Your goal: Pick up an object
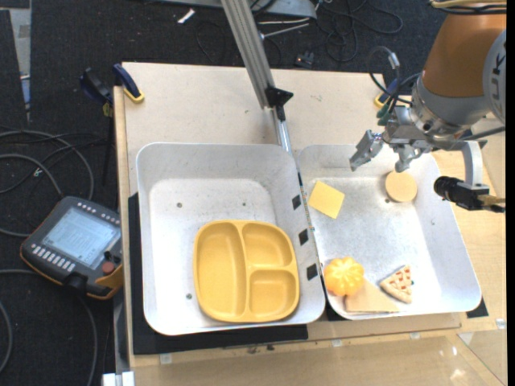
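My gripper (384,156) hangs over the far edge of the right bin (418,240), its two fingers spread apart with nothing between them. A round tan cookie (401,187) lies just below and right of the fingertips. A yellow cheese square (327,199) rests near the bin's left wall. At the front lie an orange pumpkin-like fruit (344,275), a pizza slice (397,284) and a tan flat piece (366,300) under them.
The left bin (161,207) holds a yellow divided tray (245,270). A metal pole (253,55) slants across the bench toward the wall between the bins. A teach pendant (72,246) lies on the floor at the left.
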`<action>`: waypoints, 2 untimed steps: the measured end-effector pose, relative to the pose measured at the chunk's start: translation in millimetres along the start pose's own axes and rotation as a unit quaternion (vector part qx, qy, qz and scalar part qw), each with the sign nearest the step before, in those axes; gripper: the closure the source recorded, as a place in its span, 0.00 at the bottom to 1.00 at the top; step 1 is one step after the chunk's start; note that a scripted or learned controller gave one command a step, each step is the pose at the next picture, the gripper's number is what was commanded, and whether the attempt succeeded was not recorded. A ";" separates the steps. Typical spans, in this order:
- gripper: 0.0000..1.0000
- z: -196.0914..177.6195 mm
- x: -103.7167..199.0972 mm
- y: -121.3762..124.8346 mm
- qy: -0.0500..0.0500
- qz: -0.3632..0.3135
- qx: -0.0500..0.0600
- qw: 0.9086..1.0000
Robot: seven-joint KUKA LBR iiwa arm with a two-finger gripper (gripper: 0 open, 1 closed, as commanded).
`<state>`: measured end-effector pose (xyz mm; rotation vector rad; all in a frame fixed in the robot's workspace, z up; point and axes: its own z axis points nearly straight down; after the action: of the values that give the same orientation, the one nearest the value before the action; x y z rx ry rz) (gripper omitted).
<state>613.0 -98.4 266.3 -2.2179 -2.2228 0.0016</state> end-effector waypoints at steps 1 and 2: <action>0.00 0.0 0.0 0.0 0.000 0.000 0.000 1.000; 0.00 62.5 -5.8 0.4 0.000 0.002 0.003 1.000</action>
<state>613.3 -104.2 203.8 -2.2190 -2.2171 0.0076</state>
